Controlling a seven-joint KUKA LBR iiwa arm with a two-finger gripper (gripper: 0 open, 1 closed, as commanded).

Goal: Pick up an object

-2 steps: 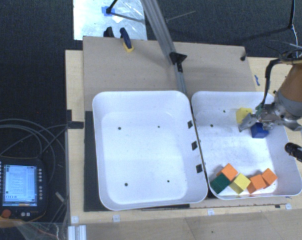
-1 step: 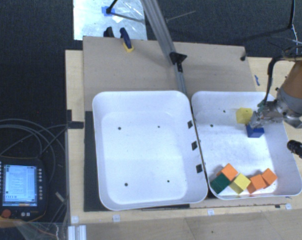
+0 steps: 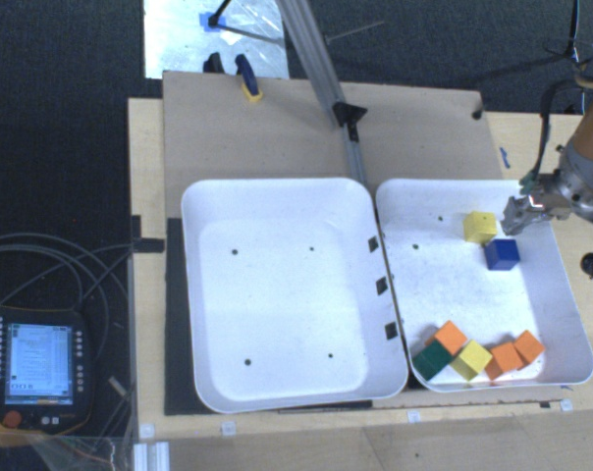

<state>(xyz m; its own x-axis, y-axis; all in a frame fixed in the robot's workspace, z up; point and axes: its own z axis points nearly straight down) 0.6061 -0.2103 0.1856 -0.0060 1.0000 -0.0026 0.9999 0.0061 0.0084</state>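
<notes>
- Bench point(image 3: 277, 135), tan board on dark carpet, carrying two white bins.
- Left bin point(image 3: 203, 292) sits beside the right bin point(image 3: 562, 302), my landmark.
- Gripper point(image 3: 520, 214) hovers at that bin's far right edge; whether it is parted or closed, I cannot tell.
- Yellow cube point(image 3: 480, 227) and blue cube point(image 3: 502, 253) lie just beside it; other cubes cluster at the near wall.
- Judged step: approach. Next calls for descending squarely over one cube.

Smooth white plastic bins point(image 3: 282, 196), matt painted wood-look blocks point(image 3: 502, 253), matt brown bench top point(image 3: 277, 130), metal end effector point(image 3: 520, 213)
</notes>
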